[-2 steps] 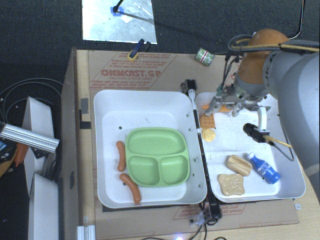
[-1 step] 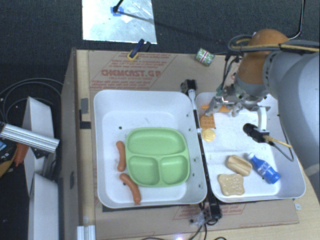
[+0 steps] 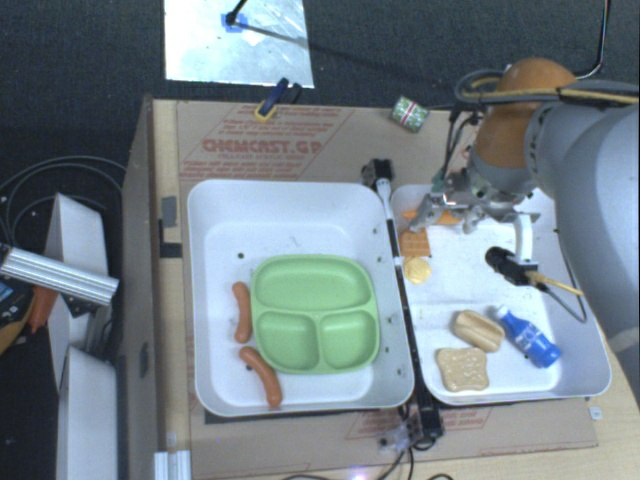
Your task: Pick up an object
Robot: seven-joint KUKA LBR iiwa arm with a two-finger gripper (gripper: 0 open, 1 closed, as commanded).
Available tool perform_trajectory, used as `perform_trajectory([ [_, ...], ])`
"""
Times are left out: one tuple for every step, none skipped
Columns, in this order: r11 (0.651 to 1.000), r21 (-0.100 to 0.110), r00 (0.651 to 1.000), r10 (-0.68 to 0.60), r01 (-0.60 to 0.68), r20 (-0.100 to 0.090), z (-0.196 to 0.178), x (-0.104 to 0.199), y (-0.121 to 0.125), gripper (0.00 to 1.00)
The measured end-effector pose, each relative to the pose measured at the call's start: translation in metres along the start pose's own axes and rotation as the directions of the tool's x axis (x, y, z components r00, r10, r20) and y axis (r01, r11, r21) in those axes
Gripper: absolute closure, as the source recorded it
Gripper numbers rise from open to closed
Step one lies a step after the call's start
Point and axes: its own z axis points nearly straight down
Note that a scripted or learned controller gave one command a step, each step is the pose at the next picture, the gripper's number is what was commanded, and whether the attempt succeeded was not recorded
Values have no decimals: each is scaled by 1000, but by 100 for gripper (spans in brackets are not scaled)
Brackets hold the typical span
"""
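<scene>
The likeliest object to pick is the orange piece [image 3: 414,241], which lies flat in the right bin [image 3: 455,290] at its upper left corner, close to the wall it shares with the left bin [image 3: 290,218]. The gripper [image 3: 447,208] hangs just up and to the right of the orange piece, low over the bin floor. I cannot tell whether it touches the piece, or whether it is apart or closed; its tip is lost in clutter and shadow. Nothing is seen lifted or carried, so I judge the pick not yet made: the approach looks done, while the grasp and the lift are both left.

Just below the orange piece sits a small yellow piece [image 3: 417,269], near it but apart. Further down and to the right of the orange piece lie a roll [image 3: 477,330] and, below that, a toast slice [image 3: 463,369]. A blue bottle [image 3: 527,338] lies well to the lower right of the orange piece, beside the roll.

Left of the orange piece, across the wall, the left bin holds a green tray [image 3: 315,313], with two sausages [image 3: 241,311] along the tray's far side.
</scene>
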Motion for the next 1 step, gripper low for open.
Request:
perform_trajectory([
  [1000, 0, 1000, 0, 0, 0, 0, 1, 0, 0],
])
